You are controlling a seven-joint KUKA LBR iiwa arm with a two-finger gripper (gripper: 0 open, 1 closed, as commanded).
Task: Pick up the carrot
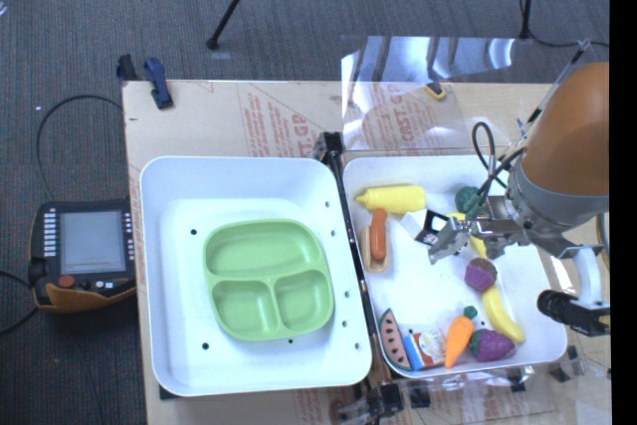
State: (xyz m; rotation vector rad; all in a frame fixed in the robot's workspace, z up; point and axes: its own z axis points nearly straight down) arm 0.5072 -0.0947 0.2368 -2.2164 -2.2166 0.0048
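Left bin point(159, 214): divided plate point(267, 279), centred. Right bin point(398, 169): bottle point(391, 199) at rear, hot dog point(377, 239) just before it; gripper point(446, 239) over the middle; carrot point(457, 337) at front edge, watermelon slice point(394, 338) to its left, banana point(499, 314) to its right. Pendant point(85, 254) left of bench.

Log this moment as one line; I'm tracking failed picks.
task: pick carrot | gripper: above right bin centre, nothing seen held | carrot: near front wall, beside banana | status: not picked
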